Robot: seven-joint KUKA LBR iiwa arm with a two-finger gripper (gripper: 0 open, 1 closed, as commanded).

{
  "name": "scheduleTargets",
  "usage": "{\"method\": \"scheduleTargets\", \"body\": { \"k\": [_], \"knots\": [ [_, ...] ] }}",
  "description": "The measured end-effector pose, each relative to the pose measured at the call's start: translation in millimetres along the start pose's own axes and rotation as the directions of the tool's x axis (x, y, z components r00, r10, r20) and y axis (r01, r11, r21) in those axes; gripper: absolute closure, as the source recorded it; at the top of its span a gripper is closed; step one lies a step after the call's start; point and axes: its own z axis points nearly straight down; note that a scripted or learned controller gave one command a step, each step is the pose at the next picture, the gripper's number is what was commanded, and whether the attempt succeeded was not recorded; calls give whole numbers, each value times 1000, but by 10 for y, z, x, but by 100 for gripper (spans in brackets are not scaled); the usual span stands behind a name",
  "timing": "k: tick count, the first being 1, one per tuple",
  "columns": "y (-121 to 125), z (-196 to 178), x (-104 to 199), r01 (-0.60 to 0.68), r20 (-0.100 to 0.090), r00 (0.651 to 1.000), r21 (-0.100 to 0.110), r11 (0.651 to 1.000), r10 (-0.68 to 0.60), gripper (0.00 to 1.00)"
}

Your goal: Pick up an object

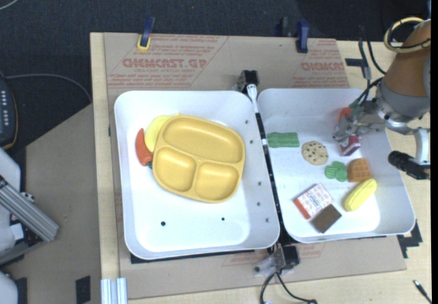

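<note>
- Nearest me in the right bin lie a brown block, a red-and-white packet and a yellow corn cob, all loose.
- Behind them sit a cookie and a green bar; the left bin carries a yellow divided plate.
- Farthest back, the hand hangs low over a small red-and-white object; I cannot tell how it is set, or whether it grips anything.
- Nothing looks lifted yet, so the whole pick probably remains.
</note>
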Motion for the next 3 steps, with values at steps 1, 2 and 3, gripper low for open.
{"method": "scheduleTargets", "body": {
  "k": [1,2,3],
  "knots": [
    [-58,-560,64,-3,5,1000,-7,1000,3,100],
    [-9,-1161,149,-2,6,1000,-9,1000,2,100],
    [0,-1305,147,-3,5,1000,-5,1000,3,100]
  ]
}}
